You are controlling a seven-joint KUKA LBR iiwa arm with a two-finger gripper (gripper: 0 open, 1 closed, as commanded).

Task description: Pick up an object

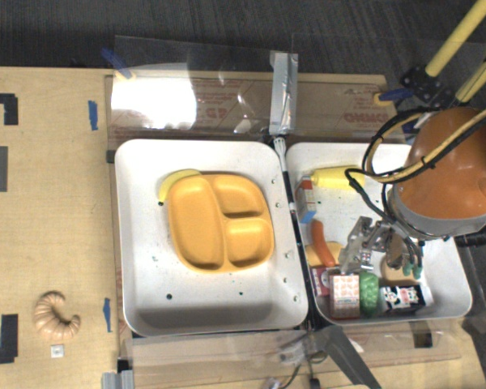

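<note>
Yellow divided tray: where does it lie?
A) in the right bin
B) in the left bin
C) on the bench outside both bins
B: the yellow divided tray lies inside the left bin, away from the gripper over the right bin.

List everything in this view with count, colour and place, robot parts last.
White bins: two, side by side on the bench.
Divided tray: one, yellow-orange, in the left bin.
Yellow item: one, far part of the right bin.
Orange item: one, left side of the right bin.
Small packages: several, red, green, black-white, near edge of the right bin.
Coiled toy: one, tan, on the bench left of the bins.
Arm: one, orange band, above the right bin.
Hand: one, metal, over the packages.
</note>
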